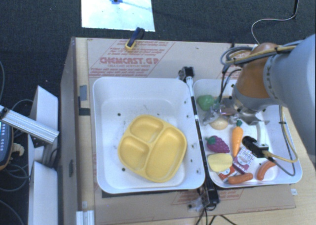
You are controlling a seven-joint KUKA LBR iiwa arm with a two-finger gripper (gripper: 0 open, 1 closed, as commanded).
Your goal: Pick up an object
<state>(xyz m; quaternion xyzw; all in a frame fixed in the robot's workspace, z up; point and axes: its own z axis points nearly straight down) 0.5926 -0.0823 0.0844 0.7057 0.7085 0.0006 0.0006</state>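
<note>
Arm (pixel 276 78): grey with an orange band, reaching in from the right edge of the tabletop (pixel 148 54) over the far part of the right bin (pixel 291 169).
Tool (pixel 220 112): low in the right bin's far left corner, among the items there; whether it is wide or narrow cannot be told.
Green item (pixel 206 101): round, in the far left corner of the right bin, just beside the tool.
Pale item (pixel 218 124): small and cream-coloured, just near-side of the tool.
Carrot (pixel 237 140): orange with a green top, lying lengthwise near the middle of the right bin.
Grapes (pixel 217 144): purple bunch, against the left wall of the right bin, beside the carrot.
Yellow item (pixel 219 162): rounded, near-side of the grapes.
Sausages (pixel 240 178): red-orange, one at the near edge of the right bin, another (pixel 266 169) toward its near right corner.
Left bin (pixel 106 120): holds a yellow divided plate (pixel 152 147), three compartments, lying toward the near right part.
Bins: side by side, walls touching along the middle of the tabletop.
</note>
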